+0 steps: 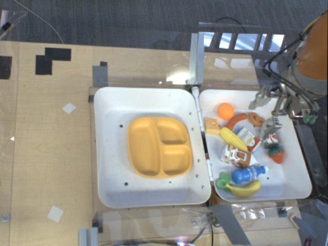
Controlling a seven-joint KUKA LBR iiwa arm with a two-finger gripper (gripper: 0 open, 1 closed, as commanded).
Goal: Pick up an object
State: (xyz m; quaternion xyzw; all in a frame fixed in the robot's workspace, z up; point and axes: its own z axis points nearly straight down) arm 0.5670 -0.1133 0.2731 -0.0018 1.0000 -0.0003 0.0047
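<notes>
Two bins [102, 137] are sitting on the table [46, 152]; at 3 o'clock, the pincer [271, 123], fingers apart, is hovering over toys.

arm [313, 50]: cut by right edge | jaws [271, 129]: too small to judge the gap

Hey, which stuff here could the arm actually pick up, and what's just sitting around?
For the job:
gripper
orange ball
corn cob
blue bottle
banana
strawberry
sausage

Just lying about:
yellow divided tray
left bin
right bin
</notes>
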